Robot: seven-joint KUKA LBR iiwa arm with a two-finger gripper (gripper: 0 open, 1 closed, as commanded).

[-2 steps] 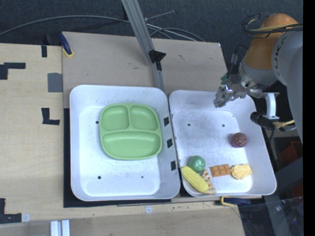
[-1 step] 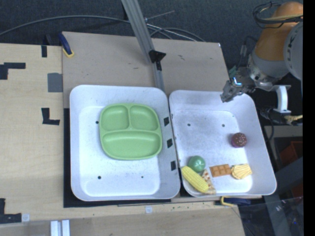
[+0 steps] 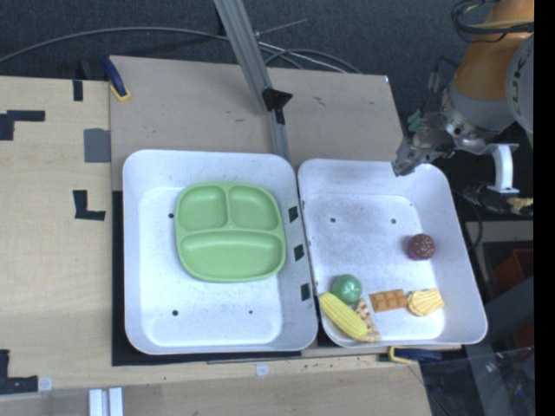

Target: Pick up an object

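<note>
Camera view, looking down on both bins: your gripper (image 3: 406, 165) hangs over the far right corner of the right bin (image 3: 364, 189), and you cannot tell how it is set. Your candidate objects lie toward that bin's near side: a dark red ball (image 3: 421, 247), a green ball (image 3: 347, 288), a corn cob (image 3: 344, 315), an orange waffle piece (image 3: 388, 301) and a yellow piece (image 3: 426, 302). The left bin (image 3: 147, 258) holds a green divided plate (image 3: 231, 232).

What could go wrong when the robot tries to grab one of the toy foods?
The corn, green ball and waffle crowd together, so the gripper might bump neighbours or grab two. The dark red ball is round and could roll away. The foods sit near the bin's wall, leaving little room.
</note>
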